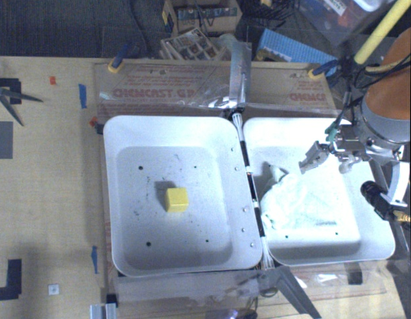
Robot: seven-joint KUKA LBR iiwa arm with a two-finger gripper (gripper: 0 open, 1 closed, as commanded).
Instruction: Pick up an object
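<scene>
A small yellow block [177,199] lies near the middle of the left white bin [125,138]. In the right white bin [364,241] a crumpled white, translucent sheet or bag [299,201] covers much of the floor. My gripper [330,162] hangs over the upper right part of the right bin, just above and to the right of the crumpled sheet. Its fingers [314,157] stand apart, open, with nothing between them. The yellow block is far to its left, across the divider.
A metal divider strip [248,178] runs between the two bins. A cardboard panel [165,88] lies behind them, with clutter and cables beyond. A small grey shape [267,173] sits at the left edge of the right bin. Bare wooden bench [46,178] extends to the left.
</scene>
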